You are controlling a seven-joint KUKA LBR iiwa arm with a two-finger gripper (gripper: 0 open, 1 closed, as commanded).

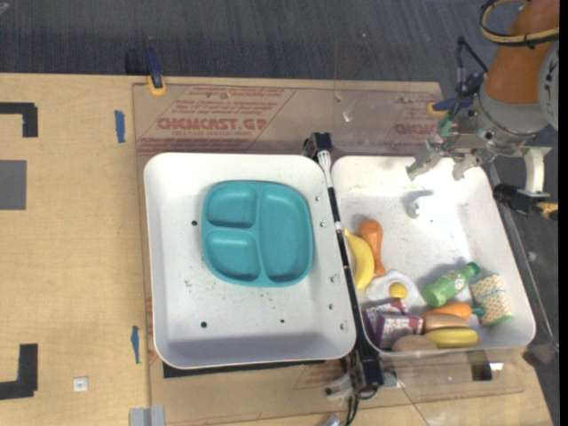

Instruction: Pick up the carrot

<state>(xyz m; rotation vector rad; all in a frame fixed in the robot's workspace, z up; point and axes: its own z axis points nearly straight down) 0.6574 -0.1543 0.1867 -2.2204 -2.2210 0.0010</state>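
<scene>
Teal divided plate (258,232) sits in left bin (169,264). Right bin (506,238): banana (360,259) at left wall, carrot (372,238) touching it, other toy food piled along front. Gripper (437,161) over bin's far edge, fingers spread, holding nothing.

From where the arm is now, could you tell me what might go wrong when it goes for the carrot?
1. The carrot lies right against a banana near the bin's left wall, so the hand may catch the banana instead or as well.
2. A second orange piece sits in the crowded pile by the green bottle; the program could mistake it for the carrot.
3. The hand is at the bin's far edge, well away from the carrot.
</scene>
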